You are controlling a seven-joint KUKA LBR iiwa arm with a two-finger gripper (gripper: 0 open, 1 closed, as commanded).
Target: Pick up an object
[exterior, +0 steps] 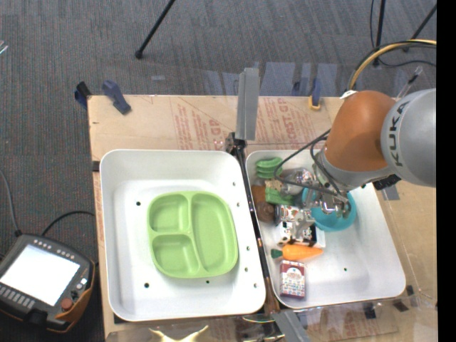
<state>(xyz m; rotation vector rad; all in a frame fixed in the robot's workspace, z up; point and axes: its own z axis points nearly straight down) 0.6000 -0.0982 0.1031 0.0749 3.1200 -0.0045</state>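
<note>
Nearest the bottom edge, one teach pendant with a pale screen is lying on the dark carpet to the left of the bench.

Two white bins are sitting side by side on the bench. The left bin is holding one light green divided plate with three compartments, lying flat near its middle.

The right bin is holding the loose objects. Closest to the front, one small red and white box is lying flat. Just behind it, one orange carrot is lying crosswise, its green end pointing left. Behind that, a small patterned item is sitting (too cluttered to name), with one brown round thing at its left against the bin wall. One teal bowl is sitting just right of this cluster, and one green ribbed cup is lying near the back left corner.

The gripper is hanging low over the cluster between the carrot and the bowl; whether it is open or closed on anything cannot be told. The grey arm with its orange band is reaching in from the right.

Farthest back, two blue clamps and one upright grey post are standing at the bench's rear.
</note>
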